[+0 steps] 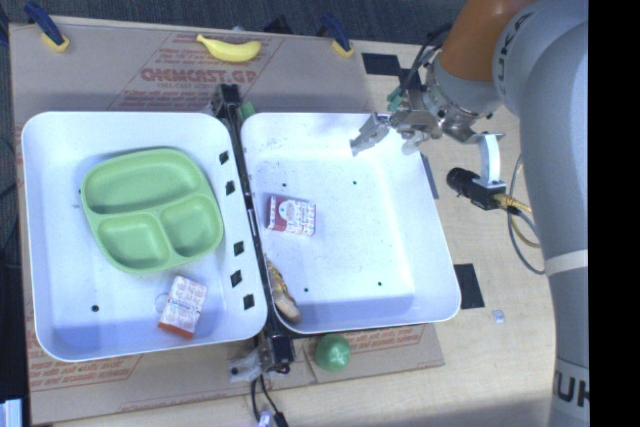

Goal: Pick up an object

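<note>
My gripper [372, 137] hung over the right bin's [425, 215] far edge, with no object picked up yet.

I could not tell how my fingers stood; nothing showed between them. The nearest candidate, a small red-and-white carton [290, 214], lay on that bin's floor, well apart from me to the left. A second small carton [183, 305] and a green divided plate [152, 208] sat in the left bin [50, 245]. By my judgement, the reach, descent and grasp all remained.

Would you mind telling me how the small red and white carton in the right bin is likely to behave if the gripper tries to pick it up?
The carton lies flat on the right bin floor, so it probably won't roll or tip. Its boxy shape suggests light card that may dent under a firm squeeze. Lying low, it may slide when nudged.
</note>
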Controlling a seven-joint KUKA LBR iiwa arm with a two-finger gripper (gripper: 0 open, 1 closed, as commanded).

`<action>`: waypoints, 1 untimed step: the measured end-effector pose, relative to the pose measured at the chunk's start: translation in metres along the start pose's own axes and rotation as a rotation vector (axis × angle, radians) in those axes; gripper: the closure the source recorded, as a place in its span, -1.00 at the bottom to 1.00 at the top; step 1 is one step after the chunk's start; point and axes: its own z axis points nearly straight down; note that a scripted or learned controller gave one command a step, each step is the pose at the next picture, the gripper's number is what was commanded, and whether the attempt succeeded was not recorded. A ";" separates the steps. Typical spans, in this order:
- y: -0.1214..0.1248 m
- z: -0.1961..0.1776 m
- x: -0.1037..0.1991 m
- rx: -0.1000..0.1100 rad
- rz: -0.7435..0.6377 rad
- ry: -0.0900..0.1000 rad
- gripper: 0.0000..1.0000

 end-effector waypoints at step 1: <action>0.021 0.084 -0.008 0.008 -0.003 0.002 -1.00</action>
